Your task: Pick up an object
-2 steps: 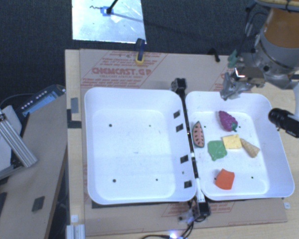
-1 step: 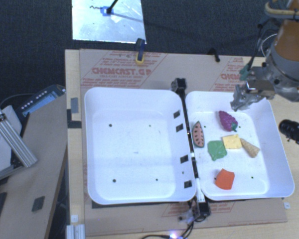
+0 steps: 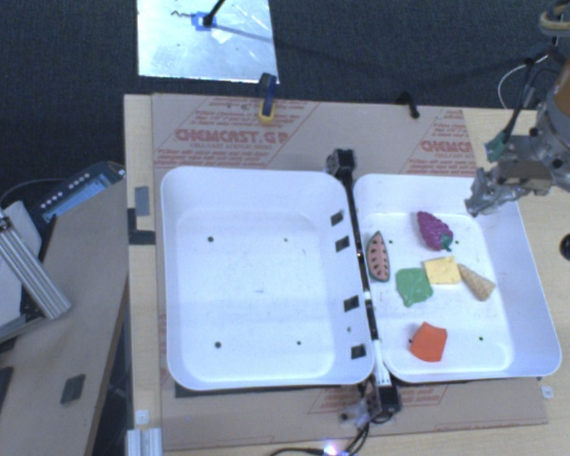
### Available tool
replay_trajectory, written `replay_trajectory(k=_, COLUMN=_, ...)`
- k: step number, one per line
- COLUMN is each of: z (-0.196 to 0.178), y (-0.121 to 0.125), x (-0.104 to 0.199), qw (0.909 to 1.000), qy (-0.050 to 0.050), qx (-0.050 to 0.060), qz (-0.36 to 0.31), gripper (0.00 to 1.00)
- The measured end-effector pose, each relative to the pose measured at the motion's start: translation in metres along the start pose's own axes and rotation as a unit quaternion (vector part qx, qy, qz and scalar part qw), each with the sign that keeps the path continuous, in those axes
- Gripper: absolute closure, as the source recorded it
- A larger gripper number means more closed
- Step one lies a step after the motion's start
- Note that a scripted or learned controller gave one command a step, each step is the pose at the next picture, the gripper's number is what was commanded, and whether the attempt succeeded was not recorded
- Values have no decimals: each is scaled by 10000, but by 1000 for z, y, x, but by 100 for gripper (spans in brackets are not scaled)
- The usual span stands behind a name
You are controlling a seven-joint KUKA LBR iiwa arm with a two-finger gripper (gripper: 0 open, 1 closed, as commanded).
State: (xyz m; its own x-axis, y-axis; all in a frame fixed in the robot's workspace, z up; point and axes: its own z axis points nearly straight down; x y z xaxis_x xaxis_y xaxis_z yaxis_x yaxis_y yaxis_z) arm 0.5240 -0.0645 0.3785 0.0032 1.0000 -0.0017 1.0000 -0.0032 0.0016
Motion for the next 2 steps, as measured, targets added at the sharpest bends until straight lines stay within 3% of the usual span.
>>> replay_trajectory(k=1, z=-17, y=42, x=3, qw=10000, qy=0, qx=-25, qz=-41, gripper=100)
replay_trajectory(k=2, z=-1, y=36, x=-17, qw=10000, qy=2, qx=-2, qz=-14, gripper=100)
